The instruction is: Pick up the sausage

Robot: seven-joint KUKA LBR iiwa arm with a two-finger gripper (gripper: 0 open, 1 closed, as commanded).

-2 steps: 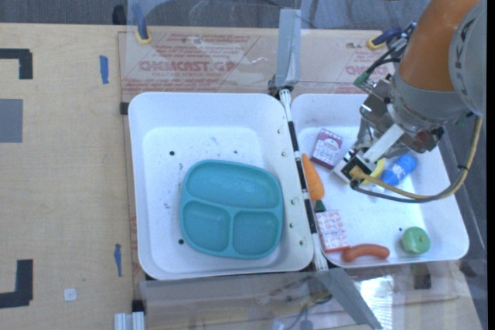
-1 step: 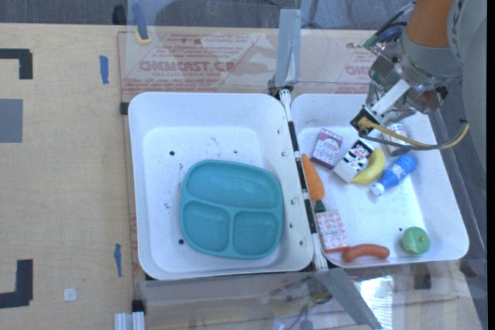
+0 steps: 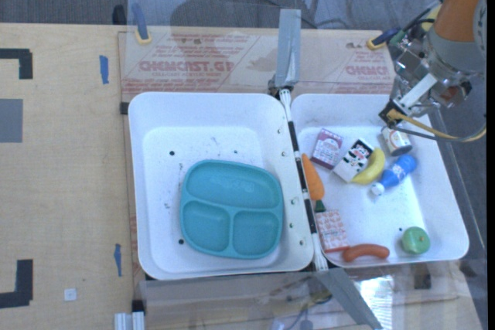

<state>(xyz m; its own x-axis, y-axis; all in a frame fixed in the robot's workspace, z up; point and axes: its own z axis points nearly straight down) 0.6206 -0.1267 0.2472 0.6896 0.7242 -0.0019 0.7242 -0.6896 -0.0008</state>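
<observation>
Claw (image 3: pixel 392 117) hangs over the far right edge of the right bin (image 3: pixel 445 201), close above a small can (image 3: pixel 397 141); whether it is open or closed cannot be told. Well apart, the sausage (image 3: pixel 366 252) lies at the bin's near edge, between a pink carton (image 3: pixel 331 229) and a green apple (image 3: pixel 415 240).

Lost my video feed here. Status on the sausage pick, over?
Gripper over right bin's far edge, nothing seen in it. Sausage lies untouched at near edge, green apple close beside it. Path between crosses banana and blue bottle.
</observation>
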